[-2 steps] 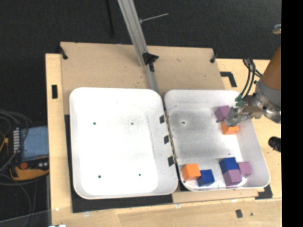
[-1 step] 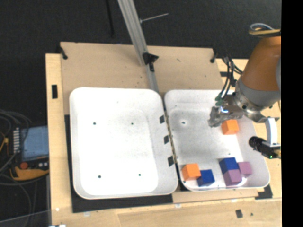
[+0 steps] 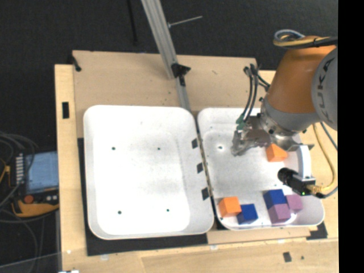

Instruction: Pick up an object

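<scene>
- Two white bins sat side by side; the right bin held every block.
- The gripper hung at centre right; its state could not be told.
- An orange block, lying level, sat just right of it.
- Orange cube, blue cubes and purple cubes lined the lower rim.

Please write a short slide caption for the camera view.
KUKA arm's gripper hovers in the right bin near an orange block; more blocks lie along its near edge.

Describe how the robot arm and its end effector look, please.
The arm has a broad orange band above a grey wrist section. Thin dark and green cables run down its left side. The end effector is a small grey metal assembly. A white bracket carries a black part beside it.
</scene>
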Available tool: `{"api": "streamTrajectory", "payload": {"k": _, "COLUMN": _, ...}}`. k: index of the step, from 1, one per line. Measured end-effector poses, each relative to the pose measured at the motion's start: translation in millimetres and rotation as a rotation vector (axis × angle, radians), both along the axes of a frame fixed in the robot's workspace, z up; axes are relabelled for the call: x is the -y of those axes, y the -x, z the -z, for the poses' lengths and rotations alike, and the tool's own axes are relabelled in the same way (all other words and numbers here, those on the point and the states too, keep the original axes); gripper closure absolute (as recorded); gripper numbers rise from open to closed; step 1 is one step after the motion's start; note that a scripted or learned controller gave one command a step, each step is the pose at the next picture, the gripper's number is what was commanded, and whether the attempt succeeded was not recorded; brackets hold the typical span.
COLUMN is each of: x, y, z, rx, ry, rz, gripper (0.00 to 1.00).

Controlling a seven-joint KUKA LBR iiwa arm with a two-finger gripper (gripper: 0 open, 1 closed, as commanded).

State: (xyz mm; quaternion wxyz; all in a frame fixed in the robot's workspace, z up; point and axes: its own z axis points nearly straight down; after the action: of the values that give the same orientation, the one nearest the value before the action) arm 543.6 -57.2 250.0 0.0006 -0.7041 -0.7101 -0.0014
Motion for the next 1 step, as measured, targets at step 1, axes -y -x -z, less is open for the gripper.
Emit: {"api": "streamTrajectory", "payload": {"k": 1, "x": -46.2, "y": 15.5, "z": -0.6, "rx": -0.001, "ry": 0.001, "rz": 0.002, "gripper": 1.0}}
